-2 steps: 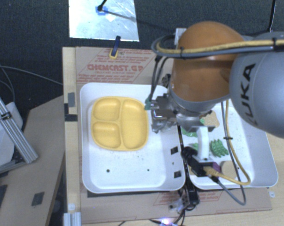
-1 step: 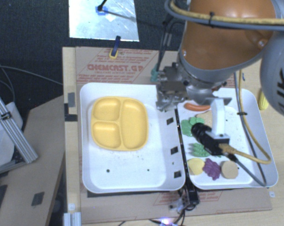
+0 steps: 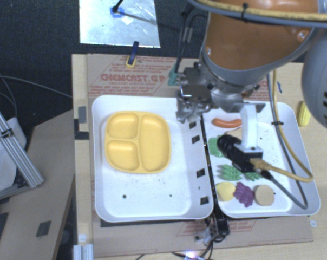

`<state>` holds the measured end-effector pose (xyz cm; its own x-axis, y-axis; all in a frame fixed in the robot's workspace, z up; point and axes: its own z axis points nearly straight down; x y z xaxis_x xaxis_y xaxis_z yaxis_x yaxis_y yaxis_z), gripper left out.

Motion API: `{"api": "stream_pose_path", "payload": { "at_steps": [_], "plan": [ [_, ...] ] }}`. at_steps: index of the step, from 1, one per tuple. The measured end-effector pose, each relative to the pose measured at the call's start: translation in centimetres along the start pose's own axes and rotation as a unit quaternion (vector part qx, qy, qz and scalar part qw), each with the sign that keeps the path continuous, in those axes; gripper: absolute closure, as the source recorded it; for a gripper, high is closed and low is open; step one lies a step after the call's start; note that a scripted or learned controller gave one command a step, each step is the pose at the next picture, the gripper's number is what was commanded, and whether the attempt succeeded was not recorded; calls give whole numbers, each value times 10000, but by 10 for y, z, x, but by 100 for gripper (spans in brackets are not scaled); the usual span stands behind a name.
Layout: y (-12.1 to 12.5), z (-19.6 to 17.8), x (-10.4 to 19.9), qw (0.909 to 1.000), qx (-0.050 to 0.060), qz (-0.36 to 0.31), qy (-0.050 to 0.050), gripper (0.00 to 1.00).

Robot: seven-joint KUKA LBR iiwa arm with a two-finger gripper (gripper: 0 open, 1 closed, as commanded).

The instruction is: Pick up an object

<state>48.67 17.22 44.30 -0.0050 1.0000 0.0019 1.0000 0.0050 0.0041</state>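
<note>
Largest, in the upper right of the frame: grey arm [image 3: 261, 31] with its orange band, reaching down toward the centre. Below it, two white bins side by side: left bin [image 3: 152, 194] across the middle left, right bin [image 3: 288, 129] at the lower right. In the left bin, toward its upper left, a yellow divided plate [image 3: 137, 141], lying flat and well apart from the gripper.

Just above frame centre, the gripper [image 3: 186, 112], hanging over the upper end of the seam between the two bins. How far open: cannot tell, the metal too blurred and dark. Nothing seen held; contact with the bin rim unclear.

Small pieces in the right bin:
- an orange sausage [image 3: 227, 122] near its upper left, just right of the gripper
- a green leafy piece [image 3: 235, 173] lower down
- along the bottom edge, side by side, a pale yellow piece [image 3: 224, 190], a purple grape cluster [image 3: 243, 194] and a tan round piece [image 3: 265, 195]
</note>
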Motion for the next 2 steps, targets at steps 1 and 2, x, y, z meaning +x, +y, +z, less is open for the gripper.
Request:
{"api": "stream_pose_path", "payload": {
  "at_steps": [1, 2],
  "plan": [
    [0, -10, 0, 10000, 0, -17, 1, 100],
    [1, -21, 0, 10000, -9, -42, 6, 100]
  ]
}}
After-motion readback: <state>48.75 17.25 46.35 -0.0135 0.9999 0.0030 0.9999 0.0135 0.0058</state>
